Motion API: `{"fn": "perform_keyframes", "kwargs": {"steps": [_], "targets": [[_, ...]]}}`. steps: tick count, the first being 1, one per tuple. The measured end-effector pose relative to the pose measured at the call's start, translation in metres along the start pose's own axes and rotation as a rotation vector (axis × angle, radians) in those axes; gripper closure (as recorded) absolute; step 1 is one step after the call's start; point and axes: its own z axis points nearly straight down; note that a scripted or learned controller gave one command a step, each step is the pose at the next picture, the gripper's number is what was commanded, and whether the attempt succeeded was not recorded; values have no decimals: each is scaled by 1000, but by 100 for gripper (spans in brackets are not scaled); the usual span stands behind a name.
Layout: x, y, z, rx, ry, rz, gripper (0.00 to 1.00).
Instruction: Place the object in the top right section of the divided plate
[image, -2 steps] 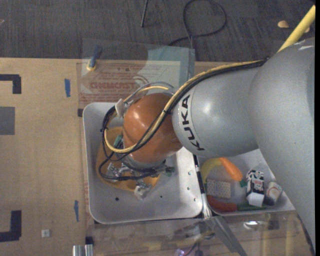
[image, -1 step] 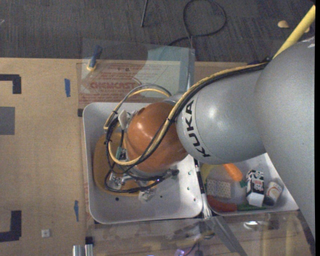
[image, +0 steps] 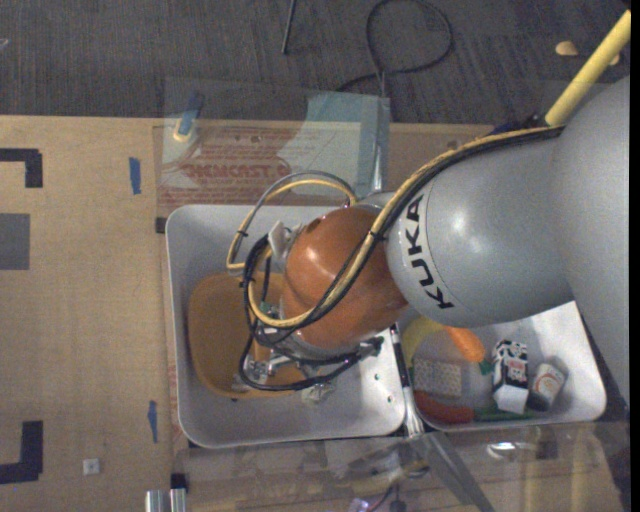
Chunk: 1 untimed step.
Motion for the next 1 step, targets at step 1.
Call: {"fn": "perform_keyframes", "kwargs": {"steps": [1], "targets": [[-1,-1,-11,2,-4,6,100]]}}
